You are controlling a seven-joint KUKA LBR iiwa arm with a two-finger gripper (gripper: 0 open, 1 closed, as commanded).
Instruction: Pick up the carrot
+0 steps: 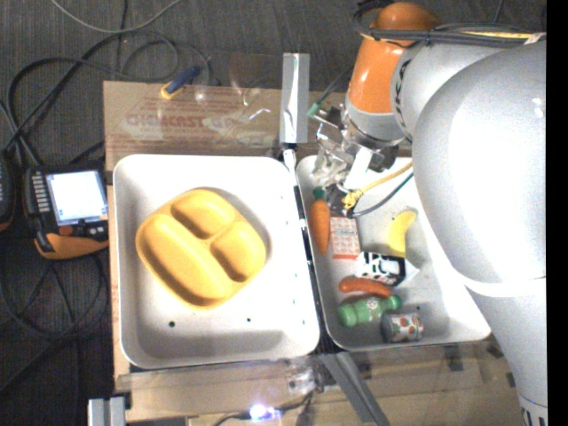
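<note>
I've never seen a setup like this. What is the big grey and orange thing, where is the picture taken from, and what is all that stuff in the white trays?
One camera looks down from above the bench. The grey and orange shape is a robot arm reaching in from the right; its gripper hangs over the right bin, just above the carrot. Nothing visibly sits between its fingers. That bin also holds a small carton, a banana, a sausage, a green bottle and a can. The left bin holds a yellow divided plate.

The bench (120, 382) bears two white bins side by side: left bin (133, 327) (yellow divided plate (202, 247) inside), right bin (453, 327) at its right edge.
</note>
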